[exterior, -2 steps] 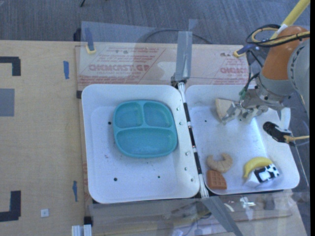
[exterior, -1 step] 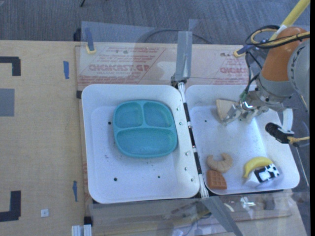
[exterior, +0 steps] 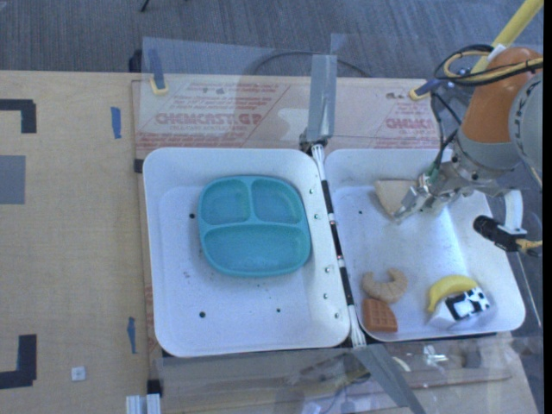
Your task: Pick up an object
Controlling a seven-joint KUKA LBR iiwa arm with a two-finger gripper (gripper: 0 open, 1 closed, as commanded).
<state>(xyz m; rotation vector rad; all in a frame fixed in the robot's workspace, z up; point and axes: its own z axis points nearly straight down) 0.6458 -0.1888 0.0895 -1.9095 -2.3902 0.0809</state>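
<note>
Nearest the camera, along the front wall of the right bin [exterior: 509,322], lie a waffle [exterior: 379,316], a croissant [exterior: 385,285], a banana [exterior: 448,290] and a black-and-white object [exterior: 468,304].

Claw [exterior: 405,207]: low in the right bin, at about its 11 o'clock. Fingers appear slightly parted; nothing can be seen between them, so no hold is recorded.

Critical relation: a wedge [exterior: 390,196] lies just beside the fingertips, at roughly 10 o'clock from the claw, touching or nearly so; contact cannot be confirmed. Its long axis runs about 10 to 4 o'clock, broadly in line with the fingers' approach. Judgement: this wedge is the likely target, and the grasp depends on the fingers straddling its narrow side rather than pushing it toward the bin wall.

Other items from the claw: croissant and waffle at 6 o'clock, well apart; banana and black-and-white object at 5 o'clock, well apart.

Materials and shapes: wedge pale tan, flat-faced, matte. Croissant tan, curved, lumpy. Waffle orange-brown, square, gridded. Banana yellow, smooth, arched. Bins white, shallow, smooth-walled.

Left bin [exterior: 172,257]: holds a teal plate [exterior: 254,225], three compartments, rounded corners, plastic in appearance.
</note>
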